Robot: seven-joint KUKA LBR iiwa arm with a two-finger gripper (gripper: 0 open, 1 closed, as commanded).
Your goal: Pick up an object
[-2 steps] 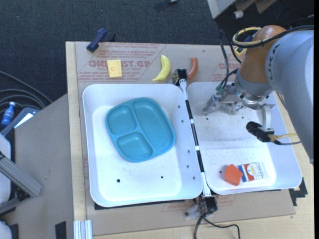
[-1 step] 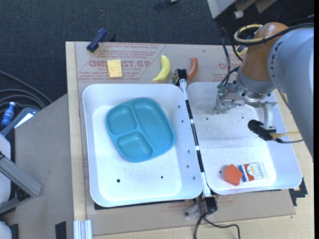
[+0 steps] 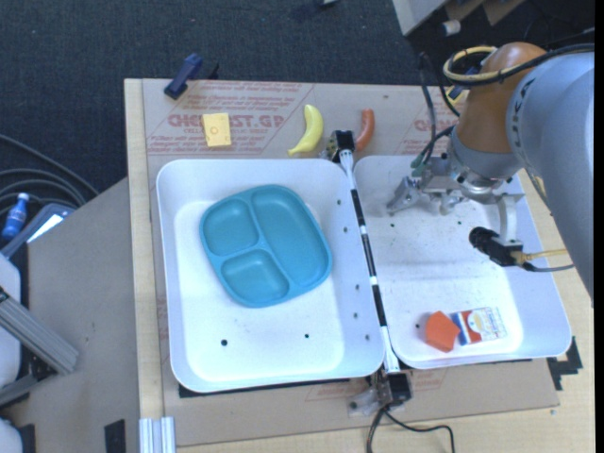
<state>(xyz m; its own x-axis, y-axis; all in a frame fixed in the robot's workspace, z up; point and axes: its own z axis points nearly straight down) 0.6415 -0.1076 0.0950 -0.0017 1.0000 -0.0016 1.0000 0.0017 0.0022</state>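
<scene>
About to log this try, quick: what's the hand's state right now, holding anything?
Hand: over the right bin's far end, nothing seen in it; open or closed cannot be told. Orange block and carton lie at the bin's near end.

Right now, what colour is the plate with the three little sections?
The plate is light blue, lying in the left bin, clear in the camera view.

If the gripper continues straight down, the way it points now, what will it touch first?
Most likely the bare white floor of the right bin. The gripper hangs over the bin's far end, pointing down. The orange block and the small carton lie at the near end, off its line. Its height is unclear.
</scene>
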